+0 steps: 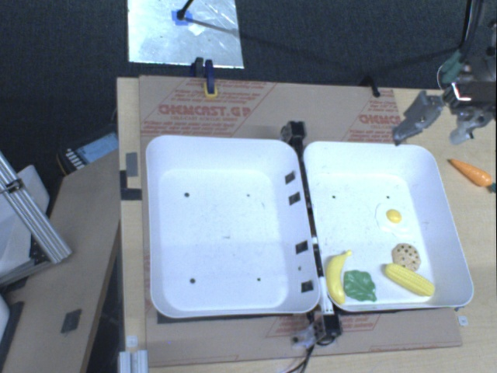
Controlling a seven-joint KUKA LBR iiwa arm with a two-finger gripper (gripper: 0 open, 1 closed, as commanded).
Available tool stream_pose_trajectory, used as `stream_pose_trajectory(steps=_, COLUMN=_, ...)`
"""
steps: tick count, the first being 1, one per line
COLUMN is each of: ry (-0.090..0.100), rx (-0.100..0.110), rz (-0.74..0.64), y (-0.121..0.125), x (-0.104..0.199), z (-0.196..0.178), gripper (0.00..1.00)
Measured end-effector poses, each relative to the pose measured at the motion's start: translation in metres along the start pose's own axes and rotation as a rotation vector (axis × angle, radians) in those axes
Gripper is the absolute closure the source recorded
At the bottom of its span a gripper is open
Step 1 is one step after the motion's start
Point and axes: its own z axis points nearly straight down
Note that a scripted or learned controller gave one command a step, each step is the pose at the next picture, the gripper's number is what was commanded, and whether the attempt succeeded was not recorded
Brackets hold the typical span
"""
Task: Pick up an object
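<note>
The right bin (435,179) holds several small items near its front. A small round yellow piece (394,216) sits right of the middle, with a brown cookie (405,255) just below it. A yellow corn cob (409,280) lies at the front right. A banana (336,277) rests against the front left wall beside a green leafy piece (359,286). My gripper (436,128) hangs above the bin's back right corner, well off from all of them, its fingers (411,119) spread open with nothing between them.
The left bin (155,208) lies beside the right one, with black clips (295,199) along the shared wall. An orange carrot (471,172) rests on the bench outside the right bin's right wall. A foil sheet (184,20) lies beyond the bench.
</note>
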Motion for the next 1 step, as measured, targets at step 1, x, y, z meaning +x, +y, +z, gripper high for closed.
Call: stream_pose_trajectory(steps=1, ry=-0.001, rx=0.026, rz=0.007, y=-0.0037, x=0.0211, z=0.1845, gripper=0.00)
